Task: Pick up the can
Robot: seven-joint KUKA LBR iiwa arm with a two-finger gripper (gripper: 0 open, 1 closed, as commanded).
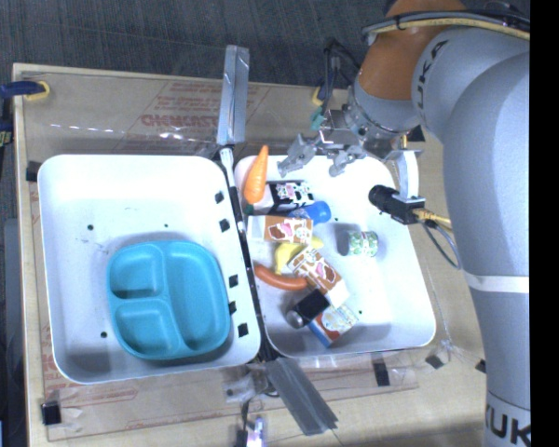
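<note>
The gripper (322, 155) is hanging over the far edge of the right bin (412, 298), its two metal fingers (296, 156) standing spread apart with nothing between them. The grey arm (466, 110) is reaching in from the right, its orange band just above the wrist.

The can (361, 243) is lying on the bin floor nearer the camera than the gripper, well apart from it and toward the bin's right side. It is a small cylinder with a green and white label, resting on its side with its long axis running roughly left to right. Bare white floor is surrounding it, so nothing is lying on or against it.

To its left a heap is crowding the bin: a carrot (255, 175) leaning by the divider, a black and white carton (290, 194), a blue cap (315, 212), a banana (287, 252), printed snack boxes (315, 270) and an orange sausage shape (278, 278). A black object (309, 305) is sitting near the front wall.

The left bin (74, 194) is holding a smooth blue sectioned tray (168, 296).
</note>
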